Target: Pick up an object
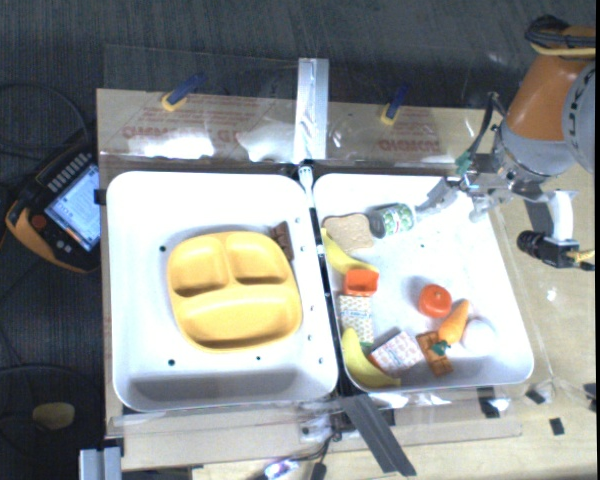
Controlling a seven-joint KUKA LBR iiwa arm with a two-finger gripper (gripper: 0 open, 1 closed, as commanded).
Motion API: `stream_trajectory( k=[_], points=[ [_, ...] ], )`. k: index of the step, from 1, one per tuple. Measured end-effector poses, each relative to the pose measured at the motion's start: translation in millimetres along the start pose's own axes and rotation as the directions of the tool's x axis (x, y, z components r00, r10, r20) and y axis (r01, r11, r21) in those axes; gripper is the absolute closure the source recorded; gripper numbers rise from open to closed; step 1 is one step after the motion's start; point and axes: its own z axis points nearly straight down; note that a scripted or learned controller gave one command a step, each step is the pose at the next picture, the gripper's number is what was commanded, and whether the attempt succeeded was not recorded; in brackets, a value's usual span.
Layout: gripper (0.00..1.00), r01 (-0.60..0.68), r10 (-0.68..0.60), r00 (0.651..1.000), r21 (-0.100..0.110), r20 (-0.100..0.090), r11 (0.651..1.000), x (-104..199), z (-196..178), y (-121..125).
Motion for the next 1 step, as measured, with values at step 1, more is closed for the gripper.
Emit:
stream_trajectory(
  k=[1],
  points=[
    [0.00, 0.068, -0.068, 0.998, -0.009, -0.007, 0.998, -21.9, 90.6, -100.6]
  ],
)
